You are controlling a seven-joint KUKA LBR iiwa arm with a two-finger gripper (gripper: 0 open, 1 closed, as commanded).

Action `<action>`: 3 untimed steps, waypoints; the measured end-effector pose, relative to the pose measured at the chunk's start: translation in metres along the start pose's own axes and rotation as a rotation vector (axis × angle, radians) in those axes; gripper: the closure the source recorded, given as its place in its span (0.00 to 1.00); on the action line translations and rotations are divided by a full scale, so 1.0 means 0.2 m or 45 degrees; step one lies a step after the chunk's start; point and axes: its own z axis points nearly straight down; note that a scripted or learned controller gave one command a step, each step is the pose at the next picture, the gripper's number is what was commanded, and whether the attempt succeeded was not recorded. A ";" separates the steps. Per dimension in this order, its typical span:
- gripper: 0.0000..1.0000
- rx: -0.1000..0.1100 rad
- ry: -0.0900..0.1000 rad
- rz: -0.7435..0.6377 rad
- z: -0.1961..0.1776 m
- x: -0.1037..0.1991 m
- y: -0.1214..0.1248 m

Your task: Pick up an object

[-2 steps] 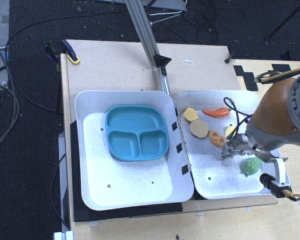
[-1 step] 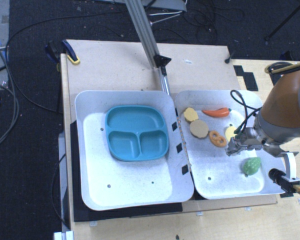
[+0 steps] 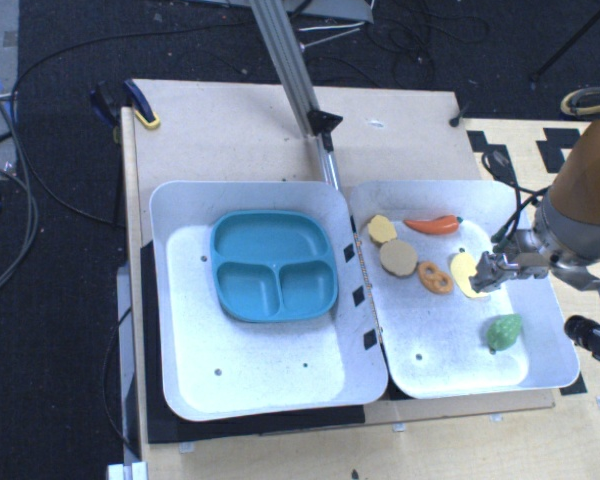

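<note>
- Pale yellow toy piece (image 3: 465,271), smooth and rounded, lies on the right bin's floor just right of the pretzel; the gripper's tip overlaps its right edge.
- Gripper (image 3: 486,272): dark metal fingers at the yellow piece's right side, below a grey wrist and the arm's orange band. How far they are parted, and whether they have hold of anything, cannot be told.
- Right bin (image 3: 450,368): shallow, white, matte, with rounded corners.
- Orange-red toy chili pepper (image 3: 432,225), glossy and tapered, lies toward the bin's far side.
- Small yellow rounded piece (image 3: 381,230), far-left in that bin, touches a tan, flat, round disc (image 3: 399,259) just nearer.
- Brown pretzel-shaped piece (image 3: 435,277), twisted with holes, lies right of the disc.
- Green lumpy toy vegetable (image 3: 503,332), with a bumpy surface, sits near-right, apart from the others.
- Left bin (image 3: 180,368) holds a blue plastic divided plate (image 3: 275,266), smooth, with three compartments and rounded corners.
</note>
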 end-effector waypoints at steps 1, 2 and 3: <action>1.00 0.002 0.000 0.000 -0.19 0.00 0.01; 1.00 0.007 0.004 -0.006 -0.17 0.22 0.06; 1.00 0.005 0.004 -0.006 -0.20 0.45 0.16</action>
